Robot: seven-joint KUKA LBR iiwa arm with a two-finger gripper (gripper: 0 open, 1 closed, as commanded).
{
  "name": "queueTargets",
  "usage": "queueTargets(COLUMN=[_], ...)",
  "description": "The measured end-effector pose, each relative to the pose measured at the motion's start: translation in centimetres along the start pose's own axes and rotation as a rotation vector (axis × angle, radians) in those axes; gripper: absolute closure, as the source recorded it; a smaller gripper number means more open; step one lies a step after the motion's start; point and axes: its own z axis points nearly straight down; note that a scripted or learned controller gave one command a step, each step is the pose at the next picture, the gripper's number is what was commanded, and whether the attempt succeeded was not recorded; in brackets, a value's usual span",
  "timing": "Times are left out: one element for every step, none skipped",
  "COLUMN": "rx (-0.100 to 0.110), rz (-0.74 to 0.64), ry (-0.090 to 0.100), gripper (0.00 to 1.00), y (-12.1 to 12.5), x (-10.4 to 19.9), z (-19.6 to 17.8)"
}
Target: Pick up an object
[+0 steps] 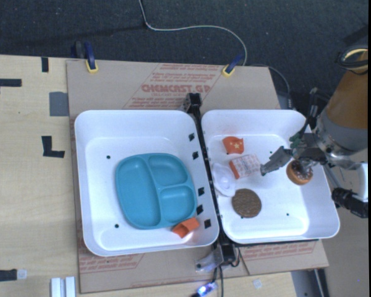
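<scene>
- A teal plastic divided plate [156, 189] lies in the left white shallow bin [99, 135], far left of the jaws.
- A small orange block [185, 228] sits at that plate's lower right corner, against the bin's near wall, also well left of the jaws.
- In the right white shallow bin [278, 231], a small orange-red packet [233, 145] lies up and left of the jaws.
- A red-and-white crumpled wrapper [244, 166] lies just left of the jaws, close to the dark finger tip.
- A clear plastic piece [224, 179] rests beside that wrapper, lower left of the jaws.
- A round brown cookie-like disc [247, 203] lies below and left of the jaws.
- The jaws [289, 164] look spread: one dark finger [274, 163] reaches left toward the wrapper, with nothing seen pinched between them.
- A round orange-brown ball-like object [299, 174] sits just right of and below the jaws, near the bin's right wall.
- The table [25, 166] carries both bins.
</scene>
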Motion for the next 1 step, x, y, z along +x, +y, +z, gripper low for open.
queueTargets(rx=[-0.012], rz=[-0.004], ry=[-0.002], gripper=[0.0], y=[0.24], x=[0.04], z=[-0.63])
